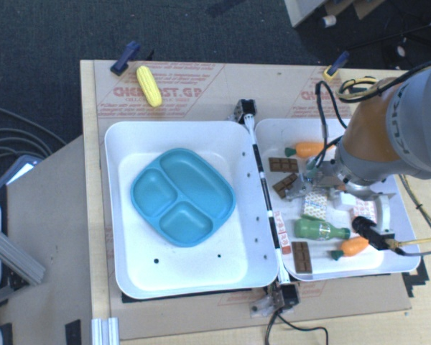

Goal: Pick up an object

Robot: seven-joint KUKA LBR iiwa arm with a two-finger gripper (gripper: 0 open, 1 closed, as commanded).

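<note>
From above, I'm over the right bin (399, 261), my gripper (317, 172) low among small toys: chocolate bars (283, 165), a checkered packet (315, 205), a green bottle (319, 229) nearer. To grasp well I'd centre on one piece, likely the packet, clear of its neighbours. My wrist hides the tips, so I cannot tell their opening or whether anything is held.

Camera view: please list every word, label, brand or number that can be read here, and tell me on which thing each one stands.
"ST. GR": red print on the cardboard sheet under the bins, partly covered by the yellow toy corn.
Red print at the sheet's right: too blurred to read.
Patterned packet in the right bin: too small to read.
</note>
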